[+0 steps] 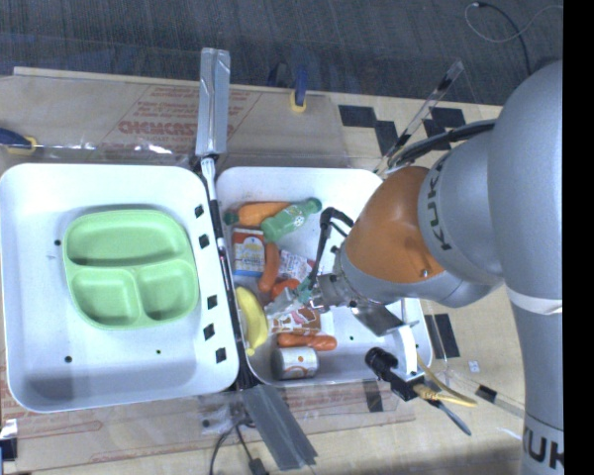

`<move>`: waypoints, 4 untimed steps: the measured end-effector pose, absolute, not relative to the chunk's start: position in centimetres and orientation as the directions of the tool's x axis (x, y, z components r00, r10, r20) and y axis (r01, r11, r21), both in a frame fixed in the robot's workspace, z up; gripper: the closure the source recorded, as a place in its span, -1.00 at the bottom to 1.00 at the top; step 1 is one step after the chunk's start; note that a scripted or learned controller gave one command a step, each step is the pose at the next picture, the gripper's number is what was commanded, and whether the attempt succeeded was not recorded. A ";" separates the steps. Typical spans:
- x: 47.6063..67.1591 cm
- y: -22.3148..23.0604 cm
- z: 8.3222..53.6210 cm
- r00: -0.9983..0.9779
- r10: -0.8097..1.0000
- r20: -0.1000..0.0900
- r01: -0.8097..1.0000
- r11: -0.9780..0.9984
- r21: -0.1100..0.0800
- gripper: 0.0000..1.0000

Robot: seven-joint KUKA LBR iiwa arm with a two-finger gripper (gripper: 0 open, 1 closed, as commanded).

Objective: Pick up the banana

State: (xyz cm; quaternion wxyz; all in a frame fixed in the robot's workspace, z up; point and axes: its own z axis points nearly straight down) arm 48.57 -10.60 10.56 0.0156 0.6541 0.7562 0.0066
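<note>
The curved yellow banana (249, 317) is lying in the right shallow white plastic bin (277, 178), against that bin's left wall, toward its near corner. The grey two-finger gripper (315, 287) is hanging over the middle of the same bin, just right of the banana, above a jumble of packets; how it is set cannot be told. A pale green three-compartment plastic tray (131, 265) is sitting in the left white bin (20, 265).

banana (249, 317) | hemmed: bin wall (226, 305) left, packets (295, 317) right | top open
</note>
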 end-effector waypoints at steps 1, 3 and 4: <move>47.7 -2.0 19.1 -0.018 1.000 0.001 1.000 0.018 -0.002 -1.00; 52.8 0.3 19.0 0.224 0.975 0.000 0.975 -0.224 -0.007 -1.00; 52.8 0.4 19.9 0.217 0.976 -0.001 0.976 -0.217 -0.013 1.00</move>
